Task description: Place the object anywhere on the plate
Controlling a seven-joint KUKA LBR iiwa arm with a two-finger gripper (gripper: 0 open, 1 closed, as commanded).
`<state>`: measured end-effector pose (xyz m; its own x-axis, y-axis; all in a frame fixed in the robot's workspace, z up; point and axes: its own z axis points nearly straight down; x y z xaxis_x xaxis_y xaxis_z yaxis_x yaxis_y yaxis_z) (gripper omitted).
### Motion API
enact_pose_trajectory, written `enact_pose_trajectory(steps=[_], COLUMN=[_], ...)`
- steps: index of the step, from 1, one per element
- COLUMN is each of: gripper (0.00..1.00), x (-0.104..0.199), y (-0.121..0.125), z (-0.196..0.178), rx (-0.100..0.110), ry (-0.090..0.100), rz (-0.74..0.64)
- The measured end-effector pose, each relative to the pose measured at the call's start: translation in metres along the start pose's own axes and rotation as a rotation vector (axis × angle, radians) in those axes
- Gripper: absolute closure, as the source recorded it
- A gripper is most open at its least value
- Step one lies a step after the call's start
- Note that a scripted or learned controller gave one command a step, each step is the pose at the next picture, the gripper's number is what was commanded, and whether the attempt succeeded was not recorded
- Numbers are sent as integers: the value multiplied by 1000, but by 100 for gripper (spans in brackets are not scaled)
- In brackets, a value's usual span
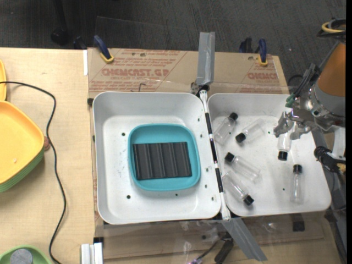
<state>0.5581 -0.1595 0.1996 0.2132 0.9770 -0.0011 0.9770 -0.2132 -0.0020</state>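
Two shallow white bins sit side by side on the tabletop, and the account runs from left to right. Far left, a stack of yellow and green plastic dishes [16,147] lies on the bare wood, with a black cable [55,164] looping past it. The left white bin [107,164] holds the teal rectangular plate with a dark ribbed insert [163,157], lying flat near the bin's middle; nothing rests on it yet.

The right white bin [316,199] holds several small clear plastic vials with black caps, scattered apart: one at the far left [225,124], one just right of it [247,132], two near the divider [242,166] [239,192], and one near the right wall [297,181]. At the far right, the two-finger gripper [284,130] hangs over this bin, with another clear black-capped vial [282,147] directly below it, upright, cap downward. That vial appears to sit between the fingers, so I judge them clenched on it, though the slant of the view leaves some doubt.

The step in hand looks like the pick: the object seems gripped but is still over the right bin. Next, the move calls for a lift clear of the bin walls and central divider, a carry leftward across to the teal plate, then a low release so the round vial does not roll off the ribbed surface.
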Motion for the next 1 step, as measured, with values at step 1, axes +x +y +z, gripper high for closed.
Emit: enact_pose_trajectory(steps=[1], gripper=[0], x=[0], y=[0], z=[0], rx=[0], ry=[0], rz=[0])
